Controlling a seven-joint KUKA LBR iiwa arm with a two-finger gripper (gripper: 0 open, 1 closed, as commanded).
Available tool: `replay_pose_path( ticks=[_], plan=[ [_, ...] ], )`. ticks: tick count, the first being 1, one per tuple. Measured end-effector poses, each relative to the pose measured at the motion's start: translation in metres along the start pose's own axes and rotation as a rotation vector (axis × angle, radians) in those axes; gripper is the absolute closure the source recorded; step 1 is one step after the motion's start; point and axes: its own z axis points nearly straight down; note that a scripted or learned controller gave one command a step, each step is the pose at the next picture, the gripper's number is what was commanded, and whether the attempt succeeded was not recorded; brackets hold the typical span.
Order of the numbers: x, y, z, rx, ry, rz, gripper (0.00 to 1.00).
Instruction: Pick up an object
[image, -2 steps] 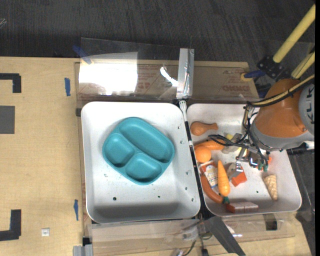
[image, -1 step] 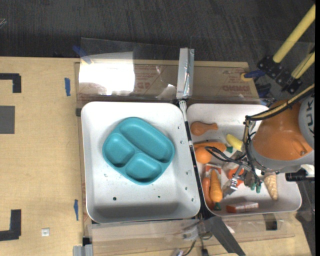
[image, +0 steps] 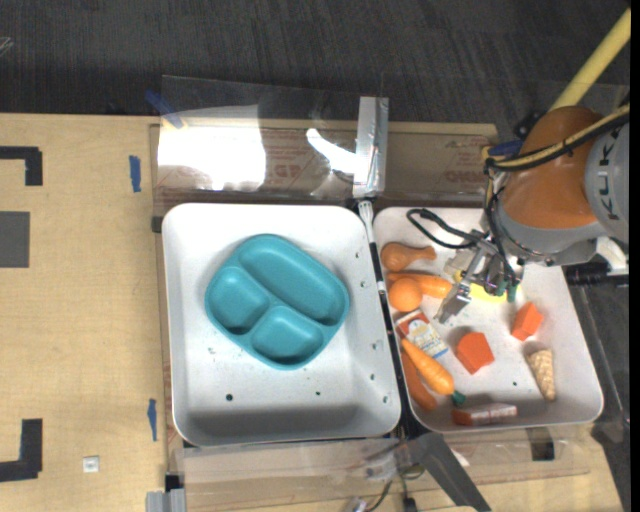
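Observation:
My gripper (image: 460, 293) hangs low over the middle of the right bin (image: 580, 385), under the orange wrist band. A small yellow object (image: 492, 291) peeks out just to its right, partly hidden by it. Left of the gripper lie an orange ball (image: 404, 294) and a short carrot piece (image: 436, 285). Just below it is a small white and red packet (image: 426, 336). An orange cube (image: 474, 352) and a red-orange block (image: 527, 320) sit further right. I see nothing held.
The right bin also holds a tan drumstick shape (image: 404, 257), a long carrot (image: 428, 369), a beige cone (image: 543, 372) and a red tube (image: 486, 412). The left bin (image: 190, 390) holds a teal divided plate (image: 278, 300). Black cables (image: 440, 228) trail from the wrist.

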Motion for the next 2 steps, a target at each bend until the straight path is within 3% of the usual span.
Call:
replay_pose_path(
  ticks=[1, 2],
  plan=[
    [0.056, -0.055, 0.043, -0.001, -0.004, 0.023, 0.0],
    [0.067, -0.019, 0.043, -0.001, -0.006, 0.018, 0.0]
  ],
)
